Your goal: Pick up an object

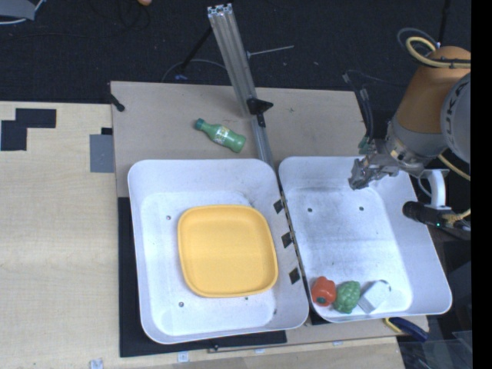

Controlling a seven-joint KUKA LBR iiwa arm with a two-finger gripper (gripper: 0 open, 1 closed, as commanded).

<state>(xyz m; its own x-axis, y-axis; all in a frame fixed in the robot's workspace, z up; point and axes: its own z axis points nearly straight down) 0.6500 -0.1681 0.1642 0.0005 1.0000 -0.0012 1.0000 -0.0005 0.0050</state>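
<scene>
My gripper (361, 178) hangs over the far right part of the right bin (346, 229), just inside its back rim, with nothing seen between its fingers. At that bin's near edge lie a red-orange pepper (324, 290), a green bumpy vegetable (347, 296) and a small grey-white block (373, 297), side by side and well below the gripper. A yellow square plate (227, 250) lies flat in the left bin (154, 191).
A green bottle (221, 134) lies on the bench behind the left bin. A slanted metal rail (240, 68) rises behind the gap between the bins. Black clips (286, 237) join the two bins. Cables run at the right.
</scene>
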